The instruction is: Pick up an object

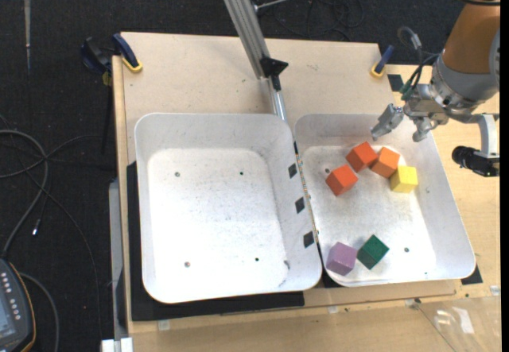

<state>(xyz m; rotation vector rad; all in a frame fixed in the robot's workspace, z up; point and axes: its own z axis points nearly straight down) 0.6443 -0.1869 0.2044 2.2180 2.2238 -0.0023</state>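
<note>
Pincer [403, 125] hangs spread over the right bin [445, 207].
It grips nothing (fingers apart); orange cubes [363, 156] lie just below, beside a yellow cube [406, 178].

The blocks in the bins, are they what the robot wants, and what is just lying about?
For the job: two-finger gripper, open above the right white bin; three orange cubes, yellow cube, purple cube, green cube.

Lying about: left white bin, two yellow clamps, metal pole.
</note>
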